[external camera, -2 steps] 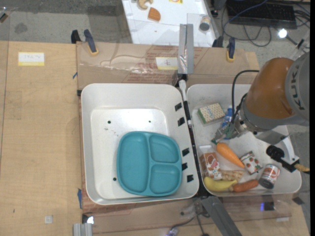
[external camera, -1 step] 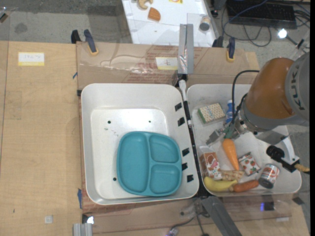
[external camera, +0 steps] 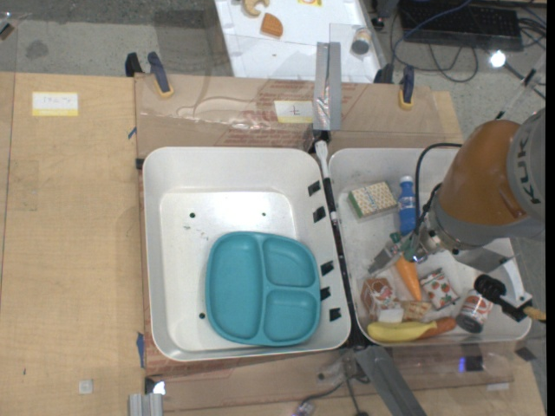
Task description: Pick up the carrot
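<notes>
Bench (external camera: 69, 232) lies bare at the left, and next comes the left bin (external camera: 165, 232), which holds a teal tray (external camera: 263, 288) with three wells. A divider (external camera: 327, 199) with black clips parts it from the right bin (external camera: 364, 161), where all the small things lie. Going on rightward in that bin: a checked sponge (external camera: 373, 198) near the top, a packet (external camera: 380, 291) low down with a banana (external camera: 401, 331) along the near wall, a blue bottle (external camera: 406, 203) standing on end, then the carrot (external camera: 408, 277), lying near the middle of the bin with its tip toward the near wall and its top end just under the gripper (external camera: 405, 251). Right of the carrot sit a printed packet (external camera: 440, 289) and a small can (external camera: 473, 310). The arm (external camera: 486, 185) leans in from the right above them.

By my reading this is the closing-in step: the gripper sits at the carrot's top end, touching it or just above. Whether it is spread, pressed together or already pinching the carrot I cannot tell; the grey metal there blurs into the carrot's top. The next move calls for a firm pinch across the carrot and a straight lift, clear of the packets beside it.

The arm's orange bulk hides the bin's right part, and the can's label is too small to read.
</notes>
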Motion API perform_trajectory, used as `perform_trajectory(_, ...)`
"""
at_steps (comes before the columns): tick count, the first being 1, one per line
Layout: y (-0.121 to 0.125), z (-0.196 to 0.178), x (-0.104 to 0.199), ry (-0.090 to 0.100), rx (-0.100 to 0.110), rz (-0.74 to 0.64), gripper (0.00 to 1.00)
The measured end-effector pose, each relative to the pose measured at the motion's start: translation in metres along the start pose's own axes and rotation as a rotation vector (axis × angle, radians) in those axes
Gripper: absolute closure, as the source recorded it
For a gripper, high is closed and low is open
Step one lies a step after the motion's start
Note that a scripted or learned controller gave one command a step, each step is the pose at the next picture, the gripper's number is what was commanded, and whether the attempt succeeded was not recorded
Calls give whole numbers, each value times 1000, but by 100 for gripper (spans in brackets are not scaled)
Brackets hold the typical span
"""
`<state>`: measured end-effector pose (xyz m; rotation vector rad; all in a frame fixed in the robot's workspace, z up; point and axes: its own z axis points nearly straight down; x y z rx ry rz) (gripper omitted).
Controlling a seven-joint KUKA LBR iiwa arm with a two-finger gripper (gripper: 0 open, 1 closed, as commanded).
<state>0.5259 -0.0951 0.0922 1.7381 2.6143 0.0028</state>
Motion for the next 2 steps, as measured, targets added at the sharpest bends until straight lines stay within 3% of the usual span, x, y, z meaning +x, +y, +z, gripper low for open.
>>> perform_trajectory(1, -1, -11, -3, -3, -4, 7, 100)
perform_trajectory(2, 91, -100, 31, -1, 0, -8, 100)
